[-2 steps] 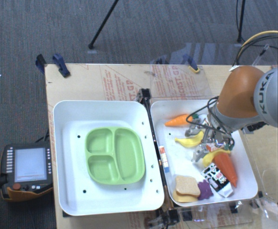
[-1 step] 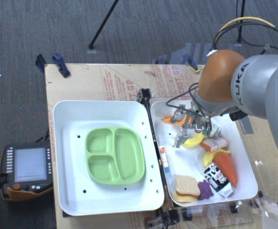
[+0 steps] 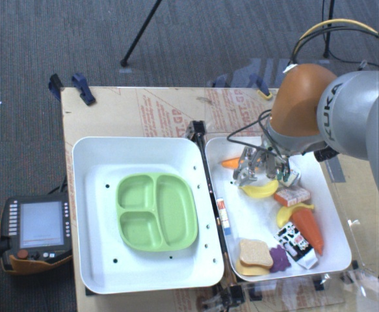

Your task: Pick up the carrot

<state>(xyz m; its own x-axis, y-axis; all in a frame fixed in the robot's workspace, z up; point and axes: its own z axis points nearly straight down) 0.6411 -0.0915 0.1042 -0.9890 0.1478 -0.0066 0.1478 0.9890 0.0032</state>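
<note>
At the left of the frame a green divided plate [image 3: 156,212] sat in the left bin [image 3: 85,174]. Right of centre, the gripper [image 3: 261,168] hung over the right bin [image 3: 335,207] near a banana [image 3: 262,189]; whether it was open or clamped I couldn't tell. The carrot [image 3: 308,229] lay at lower right, just beside a milk carton [image 3: 296,244], its long axis running diagonally, narrow tip toward the lower right. To my eye, the arm should shift over it and close across the thick middle.
</note>
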